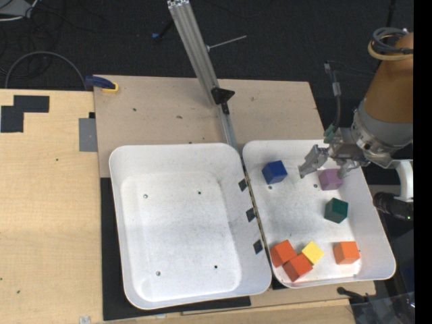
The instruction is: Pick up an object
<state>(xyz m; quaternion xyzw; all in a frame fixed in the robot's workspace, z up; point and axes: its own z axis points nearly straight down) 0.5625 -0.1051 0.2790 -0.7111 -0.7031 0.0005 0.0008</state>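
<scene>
Robotics lab: plywood bench [47, 181], aluminium strut [199, 52], loose cables [40, 63] on dark floor

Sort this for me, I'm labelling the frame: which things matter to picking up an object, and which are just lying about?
Part of the job:
end effector
purple block
blue block
dark green block
yellow block
three orange blocks
right bin

Lying about:
left bin
aluminium rail
blue-and-yellow clamp
black cables

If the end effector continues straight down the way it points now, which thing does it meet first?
Probably the small purple cube, which lies just under the end effector in the right white bin; depth is unclear.
</scene>
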